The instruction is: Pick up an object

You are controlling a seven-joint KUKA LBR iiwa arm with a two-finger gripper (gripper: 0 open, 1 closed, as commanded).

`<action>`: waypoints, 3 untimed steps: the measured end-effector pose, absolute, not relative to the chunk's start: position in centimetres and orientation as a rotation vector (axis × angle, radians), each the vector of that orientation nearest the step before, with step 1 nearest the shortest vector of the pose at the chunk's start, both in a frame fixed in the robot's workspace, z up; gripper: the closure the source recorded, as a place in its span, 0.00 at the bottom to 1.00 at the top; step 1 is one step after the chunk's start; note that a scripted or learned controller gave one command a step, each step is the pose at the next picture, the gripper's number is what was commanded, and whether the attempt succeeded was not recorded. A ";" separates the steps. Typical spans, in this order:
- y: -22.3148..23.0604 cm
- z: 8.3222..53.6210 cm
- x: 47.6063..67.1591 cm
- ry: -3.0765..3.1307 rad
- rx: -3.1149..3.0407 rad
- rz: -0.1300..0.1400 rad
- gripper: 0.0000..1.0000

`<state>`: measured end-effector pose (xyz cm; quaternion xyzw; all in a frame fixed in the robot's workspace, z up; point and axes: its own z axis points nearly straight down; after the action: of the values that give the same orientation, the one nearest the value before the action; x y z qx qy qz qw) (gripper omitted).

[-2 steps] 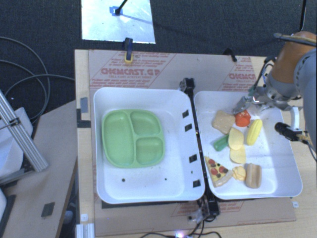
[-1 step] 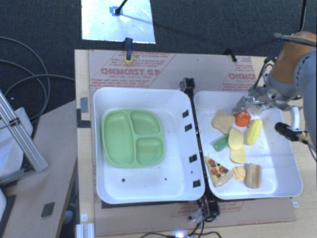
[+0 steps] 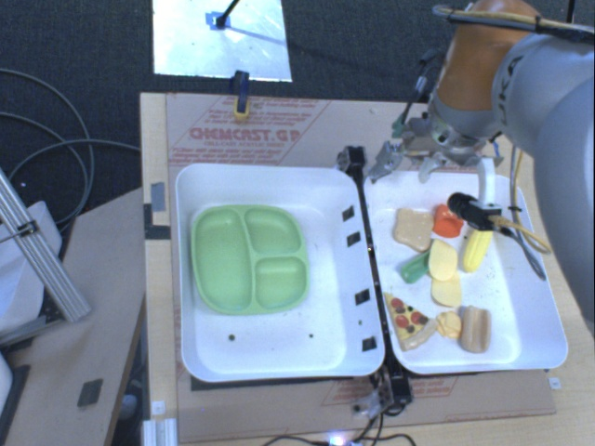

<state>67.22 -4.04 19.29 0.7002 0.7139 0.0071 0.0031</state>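
Up at the far rim of the right bin, the gripper hangs with fingers apart, holding nothing. Toy food lies nearer in that bin, a corn cob closest, while a green plate sits left of it.

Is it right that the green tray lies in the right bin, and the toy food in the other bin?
Not quite. The camera view shows the green tray in the left bin. The toy food lies in the other bin, the right one, as you said.

The grey arm reaches in, its pincer pointing down.
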 end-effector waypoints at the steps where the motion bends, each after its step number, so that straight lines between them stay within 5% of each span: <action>1: -1.4 18.5 66.9 2.229 2.212 0.003 0.00; 2: 11.9 19.0 66.8 2.241 2.205 0.012 0.00; 3: 16.2 9.6 67.0 2.222 2.217 0.012 0.00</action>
<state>66.98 16.21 9.62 0.7063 0.7079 0.0037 0.0015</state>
